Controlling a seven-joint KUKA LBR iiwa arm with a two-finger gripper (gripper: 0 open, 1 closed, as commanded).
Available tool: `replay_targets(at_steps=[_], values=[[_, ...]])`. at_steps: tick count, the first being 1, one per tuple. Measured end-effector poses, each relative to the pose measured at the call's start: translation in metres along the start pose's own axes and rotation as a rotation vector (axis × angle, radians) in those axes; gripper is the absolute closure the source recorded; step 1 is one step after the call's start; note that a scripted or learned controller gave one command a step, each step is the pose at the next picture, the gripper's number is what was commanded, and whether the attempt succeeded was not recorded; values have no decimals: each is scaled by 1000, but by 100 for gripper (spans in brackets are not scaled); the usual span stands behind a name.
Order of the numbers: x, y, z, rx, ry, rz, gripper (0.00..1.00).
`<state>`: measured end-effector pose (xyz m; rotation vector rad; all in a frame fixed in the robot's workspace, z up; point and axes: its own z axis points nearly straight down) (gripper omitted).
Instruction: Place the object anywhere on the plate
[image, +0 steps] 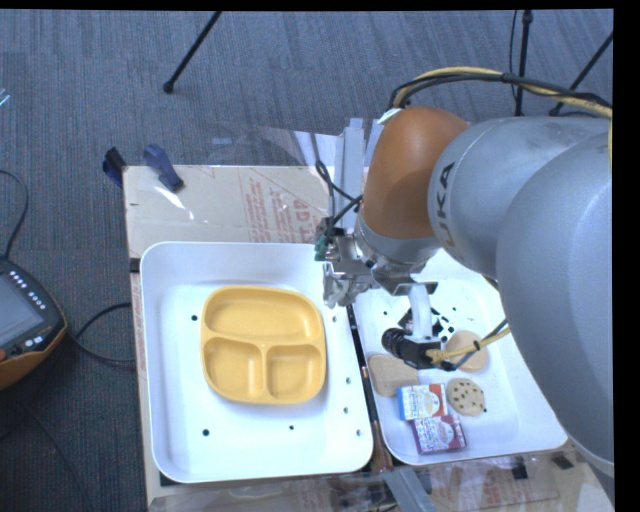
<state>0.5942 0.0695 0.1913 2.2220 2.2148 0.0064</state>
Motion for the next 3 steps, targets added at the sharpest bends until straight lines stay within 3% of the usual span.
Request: replay_targets(at_steps=[1,2,3], values=[[21,49,5,9,0,-3,100],[-52,49,-107,-3,0,-1,100],[-125,-4,-14,19,-1,1,100]])
